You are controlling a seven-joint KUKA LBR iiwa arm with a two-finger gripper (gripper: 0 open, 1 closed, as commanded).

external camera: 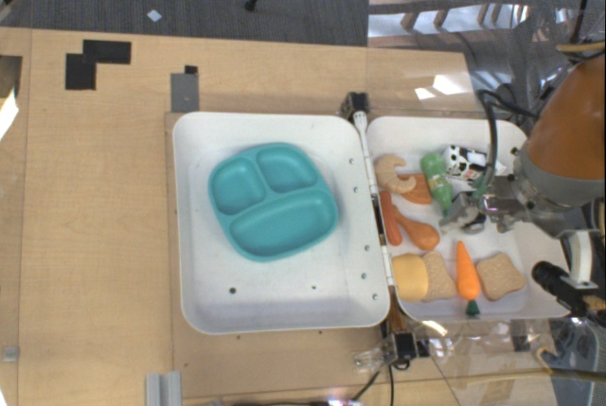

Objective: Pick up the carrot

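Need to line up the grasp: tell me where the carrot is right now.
The carrot lies in the right bin, near its front edge, between two bread slices, its green tip toward the front. The gripper hovers just behind it.

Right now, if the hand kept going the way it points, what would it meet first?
The hand points toward the view's left and downward. It would probably meet the green toy or the bin floor beside it first, not the carrot, which lies nearer the camera. Depth is unclear.
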